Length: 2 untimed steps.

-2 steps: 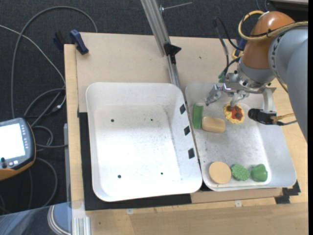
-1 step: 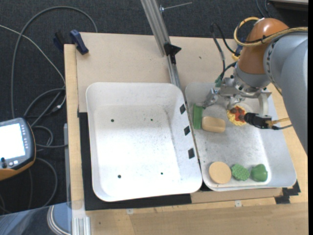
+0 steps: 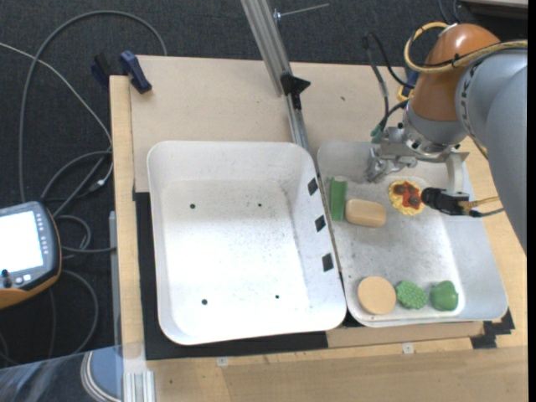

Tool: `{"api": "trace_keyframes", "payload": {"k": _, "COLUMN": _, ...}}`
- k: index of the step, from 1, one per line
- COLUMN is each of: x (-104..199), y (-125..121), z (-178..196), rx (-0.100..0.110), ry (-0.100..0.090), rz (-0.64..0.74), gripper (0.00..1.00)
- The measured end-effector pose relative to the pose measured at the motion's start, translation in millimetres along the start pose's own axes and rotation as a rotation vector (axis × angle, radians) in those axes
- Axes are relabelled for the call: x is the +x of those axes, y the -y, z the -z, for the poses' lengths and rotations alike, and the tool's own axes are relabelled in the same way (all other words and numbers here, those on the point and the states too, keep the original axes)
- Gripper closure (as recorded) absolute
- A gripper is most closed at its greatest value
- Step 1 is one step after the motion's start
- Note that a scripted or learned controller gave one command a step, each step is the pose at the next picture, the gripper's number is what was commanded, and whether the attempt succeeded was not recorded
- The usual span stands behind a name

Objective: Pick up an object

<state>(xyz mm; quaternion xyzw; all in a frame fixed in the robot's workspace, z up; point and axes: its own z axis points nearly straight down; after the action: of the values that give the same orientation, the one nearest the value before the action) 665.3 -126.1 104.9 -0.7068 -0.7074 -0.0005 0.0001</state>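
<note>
Gripper (image 3: 378, 171) nr tan block (image 3: 366, 213), green slab (image 3: 337, 199)

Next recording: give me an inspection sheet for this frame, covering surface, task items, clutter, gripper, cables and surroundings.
Surface: wooden bench bearing a left bin and a right bin, both white.
Job's things: all in the right bin: green block by its left wall, tan bar, yellow-red toy, tan disc, green textured piece, green ball.
Clutter: blue clamp at the bench's far left corner.
Grippers: gripper low over the right bin's far end; nothing seen between its fingers.
Cables: black cables on the floor; a yellow cable on the arm.
Surroundings: pendant at left; dark carpet.
</note>
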Motion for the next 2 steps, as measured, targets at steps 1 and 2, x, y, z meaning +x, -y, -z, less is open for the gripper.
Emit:
{"api": "trace_keyframes", "payload": {"k": 1, "x": 3.4, "y": 0.8, "z": 64.6, "rx": -0.008, "ry": 0.002, "rz": 0.001, "gripper": 1.00}}
{"api": "trace_keyframes", "payload": {"k": 2, "x": 0.0, "y": -4.4, "z": 129.7, "rx": -0.009, "ry": 0.003, "rz": 0.000, "gripper": 1.00}}
